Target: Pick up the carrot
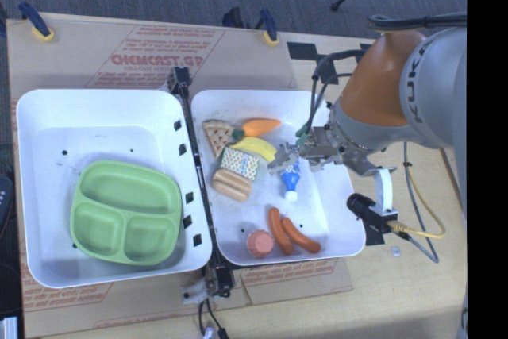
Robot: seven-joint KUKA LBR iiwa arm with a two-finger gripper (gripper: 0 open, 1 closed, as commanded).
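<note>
Carrot [261, 126] lies at the right bin's [337, 242] far edge, touching the banana [255, 146], while my gripper [286, 160] hovers nearer the blue bottle [290, 182], finger opening I cannot tell, so I fear grabbing the wrong toy.

The orange carrot [261, 126] lies flat near the right bin's far wall; its tip seemingly points right.
</note>
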